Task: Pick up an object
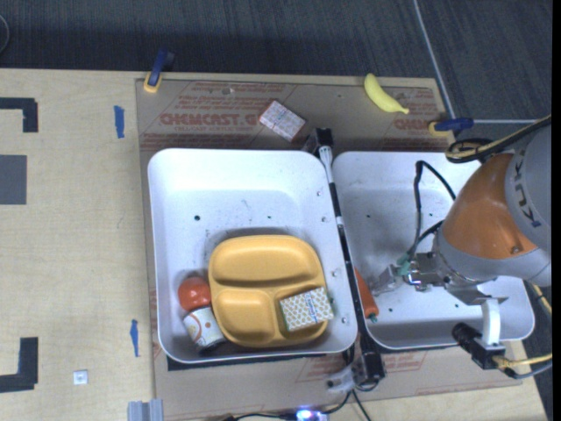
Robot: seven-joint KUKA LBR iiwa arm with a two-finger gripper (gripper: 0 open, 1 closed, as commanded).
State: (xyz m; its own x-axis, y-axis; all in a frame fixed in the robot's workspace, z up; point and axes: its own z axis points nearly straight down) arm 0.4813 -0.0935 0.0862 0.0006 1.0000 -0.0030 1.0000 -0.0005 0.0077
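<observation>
The fingers [386,281] sat low over the floor of the right bin [386,191], near its left wall, but whether they were parted or closed could not be told (the wrist hid most of them), and nothing showed between them. Just beside them an orange-red object [365,298] lay against that wall. In the left bin [175,235] a yellow divided plate [259,279] carried a small patterned box [306,309], with a red-and-white ball [196,305] at its left. On the desk [70,235] behind lay a banana [384,95].
</observation>
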